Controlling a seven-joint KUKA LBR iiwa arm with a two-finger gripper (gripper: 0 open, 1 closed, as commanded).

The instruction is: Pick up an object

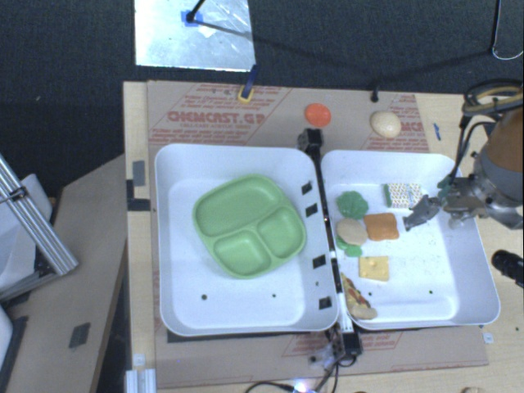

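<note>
Leftward, green tray (249, 227) (divided) fills one white bin (176, 301).

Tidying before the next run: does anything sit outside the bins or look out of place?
Yes. An orange ball and a cream egg-shaped thing lie on the cardboard behind the bins, outside both. The other small items are in the right bin; the green tray is in the left.

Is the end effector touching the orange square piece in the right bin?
Apart. The camera view shows bare white bin floor between the end effector and the orange square piece in the right bin.
</note>
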